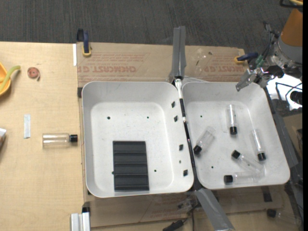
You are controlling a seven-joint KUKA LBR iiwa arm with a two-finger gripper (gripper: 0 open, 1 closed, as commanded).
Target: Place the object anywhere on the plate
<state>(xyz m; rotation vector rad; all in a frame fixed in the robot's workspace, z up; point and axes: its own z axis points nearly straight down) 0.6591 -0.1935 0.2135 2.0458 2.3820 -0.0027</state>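
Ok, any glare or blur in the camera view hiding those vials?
Camera view: lighting even, shadows soft. The clear vials fade into the white right bin, so mostly their black caps stand out. The gripper looks slightly blurred; bright glare beside the bin's right edge.

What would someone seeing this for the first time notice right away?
Probably the dark ribbed plate lying in the left bin, stark against the white. Next, the clear black-capped vials scattered across the right bin, and the gripper hovering at that bin's far right corner.
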